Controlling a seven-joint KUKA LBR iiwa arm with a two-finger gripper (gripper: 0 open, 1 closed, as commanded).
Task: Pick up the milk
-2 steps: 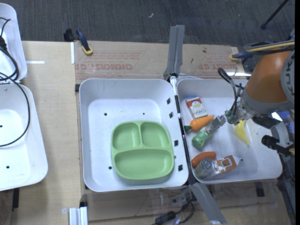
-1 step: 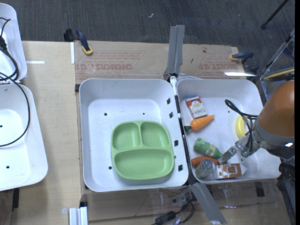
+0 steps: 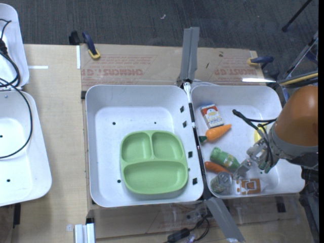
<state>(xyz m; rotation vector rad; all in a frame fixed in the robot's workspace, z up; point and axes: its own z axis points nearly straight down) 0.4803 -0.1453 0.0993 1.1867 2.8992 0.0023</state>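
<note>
The milk (image 3: 212,116) is a small white carton with a red top and a blue-and-orange label. It lies flat in the far left part of the right bin (image 3: 238,91). My gripper (image 3: 246,166) hangs low over the near middle of that bin, well to the right of the milk and nearer the front. It is just above a brown-and-white box (image 3: 248,186) and right of a green bottle (image 3: 224,159). Nothing shows in its grasp.
An orange carrot (image 3: 218,132) lies just in front of the milk. A second small carrot (image 3: 216,167) and a round tin (image 3: 220,184) sit near the front wall. A yellow item (image 3: 259,133) peeks out by the arm. The left bin (image 3: 101,135) holds a green divided plate (image 3: 153,162).
</note>
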